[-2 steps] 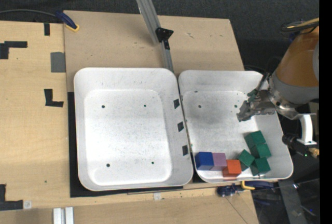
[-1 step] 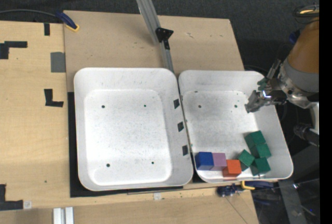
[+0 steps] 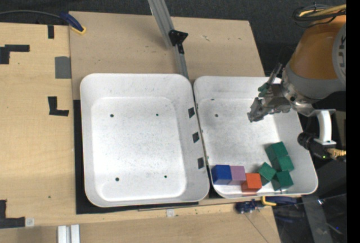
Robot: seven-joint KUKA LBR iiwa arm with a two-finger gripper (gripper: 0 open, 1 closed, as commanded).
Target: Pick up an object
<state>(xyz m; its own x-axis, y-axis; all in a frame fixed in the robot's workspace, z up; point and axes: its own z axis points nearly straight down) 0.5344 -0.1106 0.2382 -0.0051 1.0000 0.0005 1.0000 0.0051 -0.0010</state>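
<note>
Left bin (image 3: pixel 95 95), far left of the pincer (image 3: pixel 257 112). All blocks lie below the pincer: blue block (image 3: pixel 221 173), purple block (image 3: pixel 238 172), orange block (image 3: pixel 252 181), green blocks (image 3: pixel 278 163). Pincer grip state: cannot tell. Judged status: no pickup completed.

A single fixed camera looks down from above the desk (image 3: pixel 225 45) at a slant, not straight overhead. It stands far enough back to take in both white bins whole: the left bin (image 3: pixel 90 140) sits near the middle of the frame, the right bin (image 3: pixel 236 101) toward the right. The far edge of the desk and dark floor lie along the top. The arm (image 3: pixel 318 59) enters from the right edge, seemingly closer to the lens than the bins, though depth is hard to judge.
</note>
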